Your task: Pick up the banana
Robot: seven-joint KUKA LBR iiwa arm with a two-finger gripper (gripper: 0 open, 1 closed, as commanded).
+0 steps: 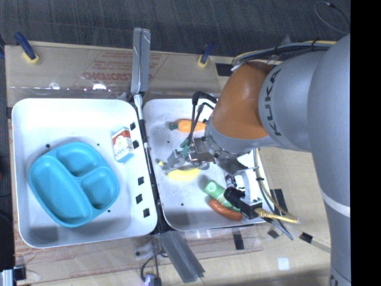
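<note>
While the claw (181, 154) hangs just above it, fingers too blurred to tell spread from pressed, the banana (182, 173) lies mid-floor in the right bin (156, 124), long axis running toward the bin's left and right walls.

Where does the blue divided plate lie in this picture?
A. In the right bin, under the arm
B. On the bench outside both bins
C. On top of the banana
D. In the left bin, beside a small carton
D: the blue divided plate lies in the left bin, with the small carton just to its upper right, while the banana lies in the right bin.
</note>
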